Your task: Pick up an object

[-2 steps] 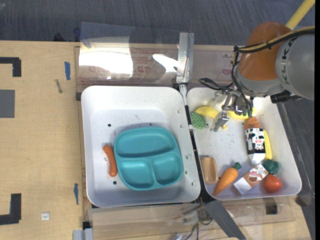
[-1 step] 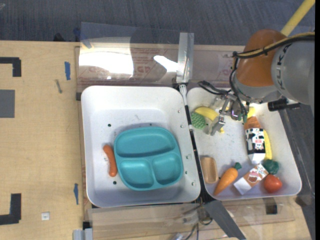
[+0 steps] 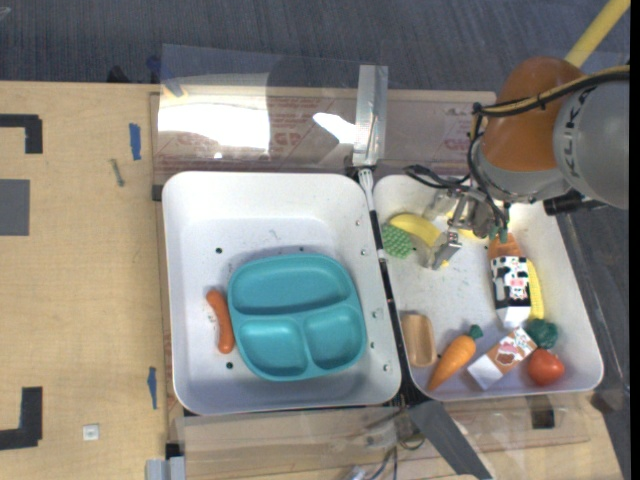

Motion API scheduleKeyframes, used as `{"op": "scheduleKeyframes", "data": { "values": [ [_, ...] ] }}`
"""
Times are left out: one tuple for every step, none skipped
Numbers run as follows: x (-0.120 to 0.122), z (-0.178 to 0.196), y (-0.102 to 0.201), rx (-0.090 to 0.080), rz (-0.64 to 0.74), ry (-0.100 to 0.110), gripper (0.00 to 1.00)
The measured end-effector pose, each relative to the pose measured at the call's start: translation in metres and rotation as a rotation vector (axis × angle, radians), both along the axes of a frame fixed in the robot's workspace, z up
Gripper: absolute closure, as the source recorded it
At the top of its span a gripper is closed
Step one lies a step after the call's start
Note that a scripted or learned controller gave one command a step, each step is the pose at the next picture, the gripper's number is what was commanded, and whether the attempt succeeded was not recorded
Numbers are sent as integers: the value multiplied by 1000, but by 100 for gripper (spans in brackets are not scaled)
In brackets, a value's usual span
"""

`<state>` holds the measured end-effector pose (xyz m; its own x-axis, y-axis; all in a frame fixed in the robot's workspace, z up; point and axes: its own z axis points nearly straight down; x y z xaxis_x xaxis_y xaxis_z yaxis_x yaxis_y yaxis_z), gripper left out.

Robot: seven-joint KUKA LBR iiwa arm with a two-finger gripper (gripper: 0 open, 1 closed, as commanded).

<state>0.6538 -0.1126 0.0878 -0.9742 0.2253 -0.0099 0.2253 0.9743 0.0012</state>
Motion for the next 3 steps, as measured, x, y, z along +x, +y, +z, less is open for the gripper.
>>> {"op": "scheduleKeyframes", "data": {
  "values": [
    [4, 15, 1, -3, 3, -14, 100],
    [-56, 26, -58, 2, 203, 0, 100],
    [-129, 2, 13, 1, 85, -2, 100]
  ]
}}
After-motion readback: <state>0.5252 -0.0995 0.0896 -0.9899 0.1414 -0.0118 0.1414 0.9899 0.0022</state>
